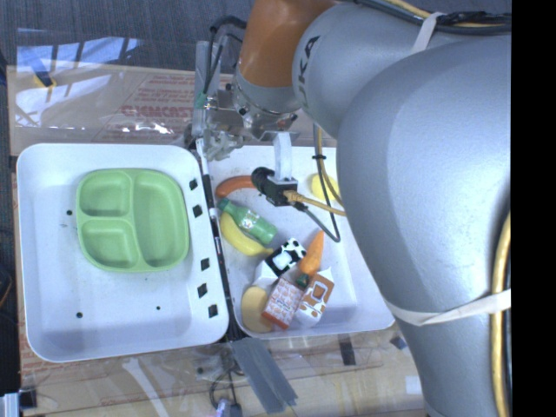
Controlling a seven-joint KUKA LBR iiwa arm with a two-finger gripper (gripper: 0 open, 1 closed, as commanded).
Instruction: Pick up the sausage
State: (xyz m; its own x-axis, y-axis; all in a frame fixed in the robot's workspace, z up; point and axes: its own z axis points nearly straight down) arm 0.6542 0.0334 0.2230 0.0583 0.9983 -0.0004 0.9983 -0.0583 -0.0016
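I see the sausage (233, 186) in the right bin (369, 315), far-left part, just beside the divider between the bins. It's an orange-red curved piece; only its left part shows, the rest is covered by a black fitting on the cable running across it.

Just near of the sausage: a green bottle (248, 221) lying tilted, resting on a banana (239, 237). Right of those, a carrot (314, 250) stands at a slant, and a black-and-white cow-pattern piece (287, 256) sits touching its lower end. Nearer still, two small cartons (295, 301) side by side, and a pale yellow round piece (253, 309) at the near-left corner. A yellow item (325, 187) shows at the far right of the bin, mostly behind the arm.

The tool (211, 139) sits over the far end of the divider, just beyond the sausage, not touching it as far as I can see. I cannot tell its state; the fingers are lost in the clutter of the wrist hardware. Nothing visibly held.

The arm (417, 146) covers the right side of the bin, orange band at top.

The left bin (52, 320) holds a green tray (132, 219) with three compartments, lying flat, centre-left.

Both bins sit on the counter (113, 98), with clear plastic sheeting at the far side.
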